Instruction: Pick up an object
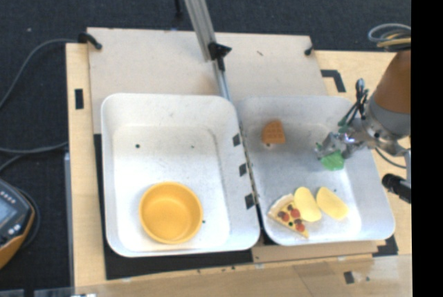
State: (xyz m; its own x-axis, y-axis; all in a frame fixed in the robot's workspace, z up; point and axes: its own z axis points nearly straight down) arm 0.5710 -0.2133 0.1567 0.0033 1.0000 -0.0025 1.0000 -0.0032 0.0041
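In the right bin, a small green object lies near the right side. My gripper hangs right above it, touching or almost touching its top; the view does not settle whether it has hold of it. The grey arm with its orange band comes in from the right edge. An orange-brown waffle-like piece lies to the gripper's left. Near the front lie a pizza slice and two yellow chip-like pieces.
The left bin holds a yellow bowl near its front. A slanted metal rail rises behind the bins where they meet. Cables lie at the bench's right and left edges.
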